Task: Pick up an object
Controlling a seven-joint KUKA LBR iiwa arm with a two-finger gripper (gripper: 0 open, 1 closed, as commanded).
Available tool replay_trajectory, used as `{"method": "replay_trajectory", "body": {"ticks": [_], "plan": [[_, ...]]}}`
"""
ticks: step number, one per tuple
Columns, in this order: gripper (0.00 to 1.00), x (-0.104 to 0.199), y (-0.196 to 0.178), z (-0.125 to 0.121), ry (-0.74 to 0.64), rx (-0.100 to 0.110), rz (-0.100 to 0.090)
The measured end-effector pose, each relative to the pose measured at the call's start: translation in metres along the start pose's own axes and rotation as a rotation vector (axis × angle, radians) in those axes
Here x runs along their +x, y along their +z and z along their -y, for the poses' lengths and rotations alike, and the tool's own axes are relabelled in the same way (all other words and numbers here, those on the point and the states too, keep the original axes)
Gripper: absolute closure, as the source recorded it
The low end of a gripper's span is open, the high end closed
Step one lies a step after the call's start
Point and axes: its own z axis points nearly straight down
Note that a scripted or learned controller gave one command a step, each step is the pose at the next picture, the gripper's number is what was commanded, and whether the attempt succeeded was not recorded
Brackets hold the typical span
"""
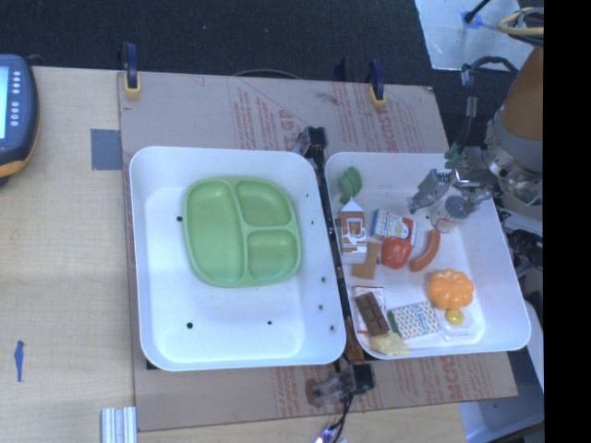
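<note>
From my station I see the green three-compartment plastic plate (pixel 244 232) lying flat in the left white bin (pixel 152 275). In the right white bin (pixel 503 266) sit a small printed carton (pixel 353 231), a glossy red pepper-shaped toy (pixel 396 252) and a smooth orange-red sausage-shaped toy (pixel 425 250), its long axis running lower-left to upper-right, toward the end effector (pixel 441 195) just above it. A ribbed orange pumpkin-shaped toy (pixel 450 289) lies below. I cannot tell how the end effector is set.
</note>
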Motion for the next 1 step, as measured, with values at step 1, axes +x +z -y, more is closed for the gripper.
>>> {"method": "replay_trajectory", "body": {"ticks": [1], "plan": [[0.00,0.0087,0.1369,-0.0003,-0.001,0.010,-0.002]]}}
